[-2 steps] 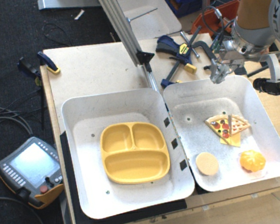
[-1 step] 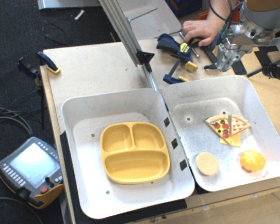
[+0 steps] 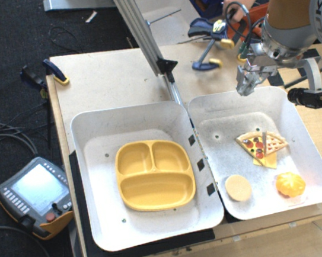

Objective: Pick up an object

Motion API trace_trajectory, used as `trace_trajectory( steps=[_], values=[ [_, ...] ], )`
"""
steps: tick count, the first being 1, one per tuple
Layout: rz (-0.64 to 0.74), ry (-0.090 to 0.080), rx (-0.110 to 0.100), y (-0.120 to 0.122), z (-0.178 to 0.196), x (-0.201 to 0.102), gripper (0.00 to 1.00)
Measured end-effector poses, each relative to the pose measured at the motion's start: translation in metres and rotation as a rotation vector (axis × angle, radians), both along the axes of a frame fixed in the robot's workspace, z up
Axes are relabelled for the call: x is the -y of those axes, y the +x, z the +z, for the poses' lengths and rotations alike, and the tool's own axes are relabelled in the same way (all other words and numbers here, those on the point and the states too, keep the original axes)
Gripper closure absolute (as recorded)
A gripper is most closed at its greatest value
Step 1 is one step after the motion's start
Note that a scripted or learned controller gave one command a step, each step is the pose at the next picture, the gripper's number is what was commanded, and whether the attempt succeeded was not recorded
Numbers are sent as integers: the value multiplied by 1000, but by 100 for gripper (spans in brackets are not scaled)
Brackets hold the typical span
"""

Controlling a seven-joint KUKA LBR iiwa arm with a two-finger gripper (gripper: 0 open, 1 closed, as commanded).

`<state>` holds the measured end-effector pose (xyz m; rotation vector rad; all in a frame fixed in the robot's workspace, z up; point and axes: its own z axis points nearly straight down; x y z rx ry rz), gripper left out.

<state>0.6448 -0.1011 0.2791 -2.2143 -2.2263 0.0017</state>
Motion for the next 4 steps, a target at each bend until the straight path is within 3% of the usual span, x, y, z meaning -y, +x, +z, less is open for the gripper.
trace_trajectory(
  steps=[2,4],
  values=[
    [1,1,-2,-38,-33,-91,100],
    [2,1,-1,-76,-32,-182,100]
  ],
)
